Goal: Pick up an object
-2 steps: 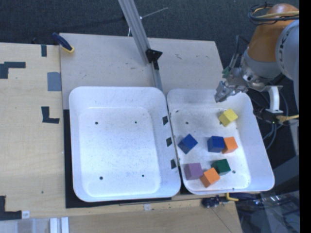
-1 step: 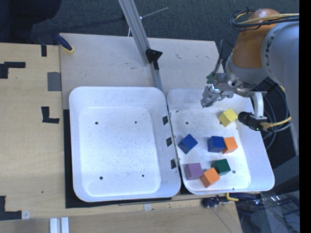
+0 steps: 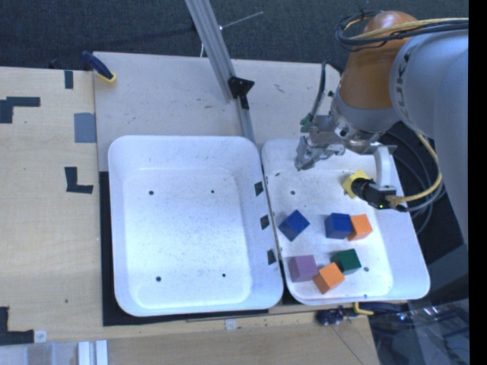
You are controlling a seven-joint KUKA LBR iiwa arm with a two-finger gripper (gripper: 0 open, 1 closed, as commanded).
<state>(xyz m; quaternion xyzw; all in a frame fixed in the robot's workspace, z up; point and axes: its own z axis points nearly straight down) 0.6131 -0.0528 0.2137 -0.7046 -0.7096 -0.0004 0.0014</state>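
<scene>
Blocks lie in the lower part of the right bin (image 3: pixel 403 280); the hand (image 3: pixel 308 158) hangs near its upper left corner, apart from them, and I cannot tell its opening. Descending here, it would probably close on nothing.

Single fixed camera, mounted above the tabletop (image 3: pixel 46 204), looking down at a slant. Far enough back to take in both white bins: left bin (image 3: pixel 122 166) across frame centre, right bin (image 3: pixel 403 272) in the lower right. Dark floor runs along the top of frame. Arm (image 3: pixel 411 59) enters from upper right, large and close to the lens. A slanted metal pole (image 3: pixel 213 36) crosses top centre.
</scene>
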